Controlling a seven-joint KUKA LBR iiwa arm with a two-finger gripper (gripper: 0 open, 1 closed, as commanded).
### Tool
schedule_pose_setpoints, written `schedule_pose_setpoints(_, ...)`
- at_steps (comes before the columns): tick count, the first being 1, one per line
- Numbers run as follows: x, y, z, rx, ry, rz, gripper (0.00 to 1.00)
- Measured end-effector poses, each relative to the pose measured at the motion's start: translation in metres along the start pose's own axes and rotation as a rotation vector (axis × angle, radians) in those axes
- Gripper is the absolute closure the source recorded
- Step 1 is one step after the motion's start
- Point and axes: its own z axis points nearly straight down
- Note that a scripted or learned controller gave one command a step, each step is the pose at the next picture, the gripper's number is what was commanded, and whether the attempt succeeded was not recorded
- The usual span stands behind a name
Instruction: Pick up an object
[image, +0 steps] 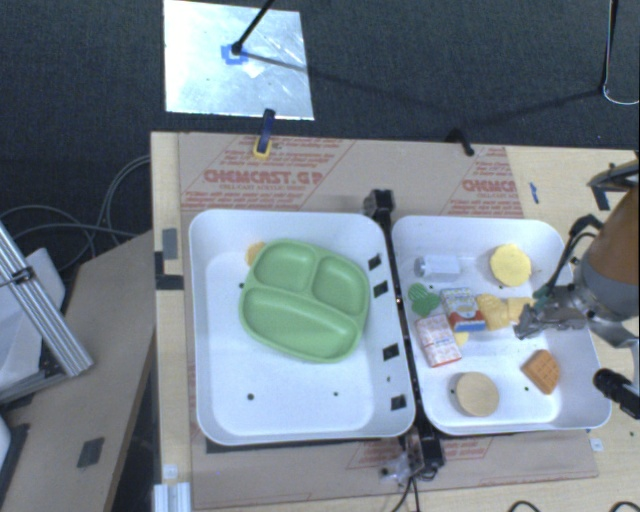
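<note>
The surface (330, 165) carries two white bins. The left bin (215, 400) holds a green divided plate (303, 298); the right bin (575, 400) holds my pick of small things. My fingers (528, 318) hang over its right half, beside a yellow block (497, 308) just to their left, its long axis running left-right. Whether they are open or gripping anything, I cannot tell. A brown cracker (541, 371) lies just below them.

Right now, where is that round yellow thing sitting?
In the camera view, the round yellow disc lies in the right bin, near its far right corner, just beyond the small yellow block and to the right of the clear cylinder.
</note>
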Motion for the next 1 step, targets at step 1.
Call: schedule_pose_setpoints(1,-0.0024,0.0072,-0.0447,0.0,0.0,0.0,1.0)
